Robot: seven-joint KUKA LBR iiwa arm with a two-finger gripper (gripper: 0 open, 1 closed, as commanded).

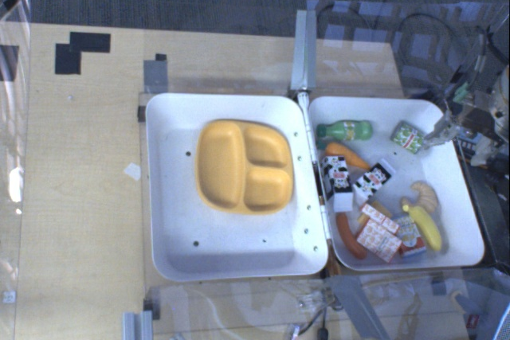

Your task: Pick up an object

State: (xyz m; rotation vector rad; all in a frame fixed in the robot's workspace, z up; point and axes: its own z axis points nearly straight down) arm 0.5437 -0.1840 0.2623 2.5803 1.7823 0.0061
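Observation:
The right bin holds several toy foods. A green bottle lies at its back left and a small green carton at the back. Near the middle are an orange carrot and two black-and-white cartons. Toward the front lie a yellow banana, a tan pastry, a red sausage and a red-and-white box. My gripper hangs over the bin's back right corner, just right of the green carton, with nothing seen in it.
The left bin holds a yellow divided plate. A metal divider runs between the bins at the back. Cables and arm hardware crowd the right edge. Black tape marks lie on the wooden bench at the left.

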